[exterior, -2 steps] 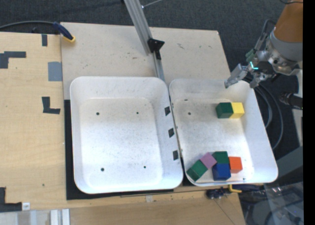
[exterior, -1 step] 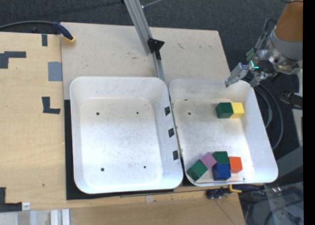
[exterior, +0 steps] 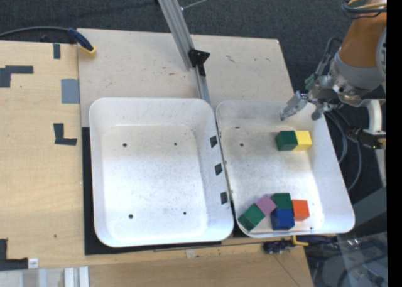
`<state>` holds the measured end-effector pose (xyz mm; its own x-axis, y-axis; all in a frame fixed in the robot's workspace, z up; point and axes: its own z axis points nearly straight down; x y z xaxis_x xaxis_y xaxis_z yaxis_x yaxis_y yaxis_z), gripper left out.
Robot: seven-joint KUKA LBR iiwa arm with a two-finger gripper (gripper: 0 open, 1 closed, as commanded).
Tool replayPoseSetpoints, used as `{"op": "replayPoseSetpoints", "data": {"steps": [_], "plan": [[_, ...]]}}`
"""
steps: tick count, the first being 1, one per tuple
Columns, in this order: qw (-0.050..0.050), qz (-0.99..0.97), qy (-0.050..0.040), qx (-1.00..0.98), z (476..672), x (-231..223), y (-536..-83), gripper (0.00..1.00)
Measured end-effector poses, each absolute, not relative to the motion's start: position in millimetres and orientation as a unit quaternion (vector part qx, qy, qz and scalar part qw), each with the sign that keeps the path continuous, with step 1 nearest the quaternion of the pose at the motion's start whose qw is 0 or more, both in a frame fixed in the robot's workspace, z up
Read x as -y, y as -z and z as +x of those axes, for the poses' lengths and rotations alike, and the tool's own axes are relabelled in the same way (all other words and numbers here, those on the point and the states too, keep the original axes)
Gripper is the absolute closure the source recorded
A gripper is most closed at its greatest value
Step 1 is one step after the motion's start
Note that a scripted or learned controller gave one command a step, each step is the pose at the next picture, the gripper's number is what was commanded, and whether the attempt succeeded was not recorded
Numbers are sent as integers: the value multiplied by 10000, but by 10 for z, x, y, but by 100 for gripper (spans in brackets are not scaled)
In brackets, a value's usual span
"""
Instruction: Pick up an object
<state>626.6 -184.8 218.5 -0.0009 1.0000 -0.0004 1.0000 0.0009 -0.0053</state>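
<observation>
Where the frame begins at the left, the wooden surface (exterior: 38,154) carries grey tape marks, and a blue and yellow tool (exterior: 82,41) lies near its upper left corner. Next comes the left bin (exterior: 100,113), a shallow white tray at the centre of the frame. A grey metal bar (exterior: 179,25) slants down from the top centre and ends between the two trays. The right bin (exterior: 333,173) touches the left one along their shared edge. In its upper part a green cube (exterior: 286,140) and a yellow cube (exterior: 303,139) sit side by side, touching. At its lower edge lies a tight cluster: a green block (exterior: 252,216), a purple block (exterior: 266,204), a dark green block (exterior: 281,200), a blue block (exterior: 282,218) and an orange block (exterior: 300,209). At the upper right the arm (exterior: 364,41) reaches in, and the pincer (exterior: 304,107) hangs over the upper edge of the right bin, above and just right of the green and yellow pair, apart from them. Its fingers (exterior: 289,110) are spread and released, with nothing between them
</observation>
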Motion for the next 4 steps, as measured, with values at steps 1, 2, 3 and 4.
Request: {"op": "replayPoseSetpoints", "data": {"steps": [1,2,3,4], "plan": [[32,-7066,-26,7076,6195,1799,-1559,0],[-82,-7065,5,7077,6278,1758,-1153,0],[-87,-7062,19,7080,6288,1751,-1282,100],[-22,-7067,13,7075,6250,1738,-1906,100]]}}
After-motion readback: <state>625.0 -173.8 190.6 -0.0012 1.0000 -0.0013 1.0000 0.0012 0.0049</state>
